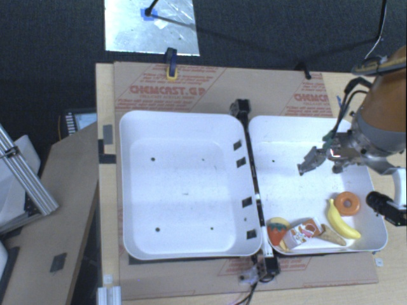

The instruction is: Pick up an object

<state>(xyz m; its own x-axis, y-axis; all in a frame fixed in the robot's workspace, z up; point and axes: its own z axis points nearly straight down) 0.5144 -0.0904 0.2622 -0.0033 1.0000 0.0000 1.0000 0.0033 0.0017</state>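
Over the right bin (280, 138), the arm's pincer (310, 164) hangs above bare white floor; whether it is spread or pressed together cannot be told. Along the bin's near edge lie a yellow banana (341, 220), an orange ring-shaped doughnut (347, 203) just beside it, a red-and-white packet (302, 232) and an orange-red rounded fruit (277, 230). The left bin (127, 170) sits alongside on the desk (210, 84).

left bin (137, 189) | foil sheet (151, 18) on floor | yellow clamp (172, 65) at board edge
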